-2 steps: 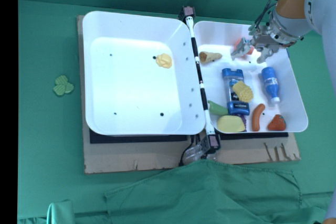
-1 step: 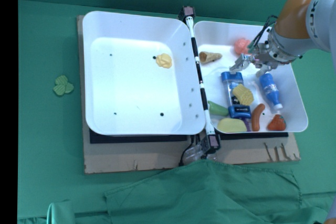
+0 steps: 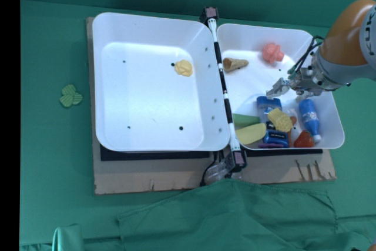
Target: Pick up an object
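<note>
2 white bins. Left bin point(image 3: 117, 29): 1 yellow piece point(image 3: 183, 68). Right bin point(image 3: 247, 32): roughly 9 items, clustered near. Gripper point(image 3: 281, 88) above right bin, finger state can't tell.

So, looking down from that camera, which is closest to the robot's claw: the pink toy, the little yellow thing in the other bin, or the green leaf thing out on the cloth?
Measured from the gripper, over the right-hand bin:
1. The pink toy, in the same bin, toward its far corner.
2. The yellow piece, alone in the left-hand bin.
3. The green leaf shape, outside both bins on the cloth at the far left.
</note>
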Controlling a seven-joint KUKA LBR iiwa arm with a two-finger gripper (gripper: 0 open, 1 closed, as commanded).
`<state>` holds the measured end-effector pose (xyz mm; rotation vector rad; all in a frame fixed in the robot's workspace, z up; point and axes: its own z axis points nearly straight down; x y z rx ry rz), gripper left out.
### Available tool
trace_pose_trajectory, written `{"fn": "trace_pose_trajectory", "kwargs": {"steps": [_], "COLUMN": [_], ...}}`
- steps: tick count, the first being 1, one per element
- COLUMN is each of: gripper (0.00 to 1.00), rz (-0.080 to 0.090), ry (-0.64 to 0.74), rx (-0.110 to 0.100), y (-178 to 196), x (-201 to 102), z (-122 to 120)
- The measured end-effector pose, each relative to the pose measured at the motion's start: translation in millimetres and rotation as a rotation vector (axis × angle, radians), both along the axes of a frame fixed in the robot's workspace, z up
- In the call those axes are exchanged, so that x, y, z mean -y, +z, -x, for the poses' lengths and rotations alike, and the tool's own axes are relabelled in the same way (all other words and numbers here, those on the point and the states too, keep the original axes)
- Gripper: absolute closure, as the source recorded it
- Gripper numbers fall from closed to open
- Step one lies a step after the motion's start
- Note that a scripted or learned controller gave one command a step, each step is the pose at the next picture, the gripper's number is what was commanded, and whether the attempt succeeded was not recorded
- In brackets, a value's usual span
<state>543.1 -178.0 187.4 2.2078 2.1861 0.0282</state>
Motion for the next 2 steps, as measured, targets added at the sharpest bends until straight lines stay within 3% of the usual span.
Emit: {"fn": "trace_pose_trajectory", "kwargs": {"steps": [1,2], "gripper": [0.00,0.00], "rz": [-0.001,-0.004], "ry": [0.005,0.008], "rx": [-0.007,-0.022], "y": [-0.3,-2.1], "x": [10.6,10.6], "z": [25.9,-33.0]}}
